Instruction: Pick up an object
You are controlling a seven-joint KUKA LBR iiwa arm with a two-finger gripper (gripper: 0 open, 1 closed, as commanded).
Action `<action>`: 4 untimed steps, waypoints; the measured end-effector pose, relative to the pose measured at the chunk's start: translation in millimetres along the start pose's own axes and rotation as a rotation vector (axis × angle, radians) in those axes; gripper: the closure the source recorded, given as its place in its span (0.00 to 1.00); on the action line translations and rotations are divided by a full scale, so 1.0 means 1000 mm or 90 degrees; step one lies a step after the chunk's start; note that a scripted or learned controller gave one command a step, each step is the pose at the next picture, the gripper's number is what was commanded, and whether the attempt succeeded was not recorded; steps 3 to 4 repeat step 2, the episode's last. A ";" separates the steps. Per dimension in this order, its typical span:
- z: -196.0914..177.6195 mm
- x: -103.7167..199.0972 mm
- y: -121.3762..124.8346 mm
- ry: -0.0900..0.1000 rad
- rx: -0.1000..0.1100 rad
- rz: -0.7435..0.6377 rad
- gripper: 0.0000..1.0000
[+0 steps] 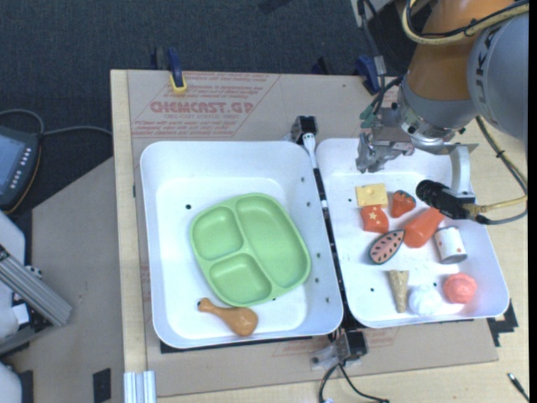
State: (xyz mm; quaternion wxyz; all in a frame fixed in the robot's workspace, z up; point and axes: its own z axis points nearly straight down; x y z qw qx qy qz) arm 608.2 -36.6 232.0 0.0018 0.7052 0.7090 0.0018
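My gripper (373,159) hangs over the back left part of the right bin (495,267), its fingers open with nothing between them. Just in front of it lies a yellow block (371,195). Around that sit an orange-red block (374,218), a small red piece (404,202), an orange carrot-like piece (424,225) and a striped oval piece (387,246). Further forward are a white can (450,243), an ice cream cone (400,290), a white lump (428,302) and a pink ball (460,288).
The left bin (159,191) holds a green divided plate (248,248) and a brown drumstick (229,315) near its front edge. A black-studded ridge (323,217) separates the two bins. The arm's orange band (457,23) rises at the back right.
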 end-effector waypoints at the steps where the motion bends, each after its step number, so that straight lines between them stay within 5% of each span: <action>1: 0.011 -0.001 -0.006 0.000 0.005 0.003 1.00; 4: 0.016 -0.009 0.005 -0.001 0.002 0.004 1.00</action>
